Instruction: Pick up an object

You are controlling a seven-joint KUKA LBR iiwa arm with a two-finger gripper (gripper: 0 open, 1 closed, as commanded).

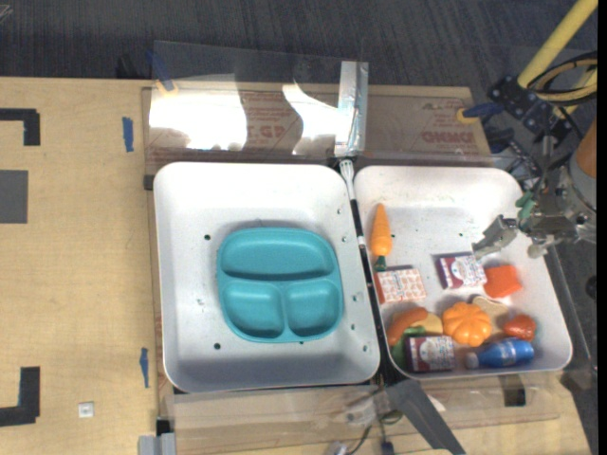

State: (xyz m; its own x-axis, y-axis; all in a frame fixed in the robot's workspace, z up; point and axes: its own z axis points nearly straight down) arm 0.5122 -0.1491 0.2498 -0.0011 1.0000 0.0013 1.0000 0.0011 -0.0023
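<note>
Seen from above, two shallow white bins sit side by side on a wooden tabletop [76, 273]. The gripper [517, 235] hangs over the right edge of the right bin [427, 188]; whether it is spread or clenched cannot be told, and nothing is seen in its grasp. It hovers just above an orange-red block [503, 280].

Toy foods crowd the near half of that bin: a carrot [380, 230], two small printed packets [399, 283] with unreadable writing, a small pumpkin [468, 321], a tomato [518, 326], a dark bottle with a red label [432, 353] and a blue bottle [503, 353].

The left bin [180, 197] holds a teal divided plate [279, 282].
</note>
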